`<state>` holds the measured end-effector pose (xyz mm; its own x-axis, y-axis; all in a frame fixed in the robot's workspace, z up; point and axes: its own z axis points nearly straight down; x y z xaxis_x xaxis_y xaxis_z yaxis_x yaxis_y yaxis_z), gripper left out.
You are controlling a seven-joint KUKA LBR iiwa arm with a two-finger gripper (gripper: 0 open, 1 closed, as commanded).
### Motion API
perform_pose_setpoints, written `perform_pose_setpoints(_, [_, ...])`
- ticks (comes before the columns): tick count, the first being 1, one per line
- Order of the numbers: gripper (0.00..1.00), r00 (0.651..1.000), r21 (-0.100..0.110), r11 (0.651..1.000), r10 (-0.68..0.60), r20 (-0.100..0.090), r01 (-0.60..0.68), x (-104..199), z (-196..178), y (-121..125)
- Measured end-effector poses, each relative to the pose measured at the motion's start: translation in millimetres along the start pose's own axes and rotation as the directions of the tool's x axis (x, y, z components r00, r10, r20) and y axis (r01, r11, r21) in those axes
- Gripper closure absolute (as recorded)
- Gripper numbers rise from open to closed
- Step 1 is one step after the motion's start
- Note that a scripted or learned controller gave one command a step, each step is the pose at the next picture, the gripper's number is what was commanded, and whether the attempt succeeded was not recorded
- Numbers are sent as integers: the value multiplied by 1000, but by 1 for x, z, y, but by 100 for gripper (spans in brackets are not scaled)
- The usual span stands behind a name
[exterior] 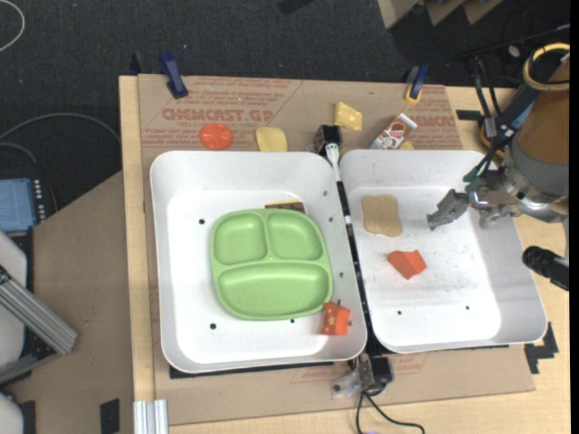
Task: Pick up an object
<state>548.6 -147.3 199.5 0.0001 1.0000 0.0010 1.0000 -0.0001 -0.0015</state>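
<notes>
Orange block [407,263] lying on floor of right bin [507,319], below and left of hand [445,213], apart from it. Tan slab [381,215] just left of hand. Hand hovering over same bin, nothing seen between fingers; open or closed: cannot tell. Green divided plate [270,263] in left bin [176,242], far left.

1. A robotics lab: two white bins [176,242] sit on a cardboard sheet [226,107] clamped to a bench with blue clips [172,72].
2. Cables [380,405] trail over dark carpet [72,25]; aluminium framing [36,319] stands alongside.
</notes>
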Motion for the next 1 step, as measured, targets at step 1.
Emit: perform_pose_setpoints(1, [0, 1000, 11, 1000, -3, -4, 3, 36, 111, -6])
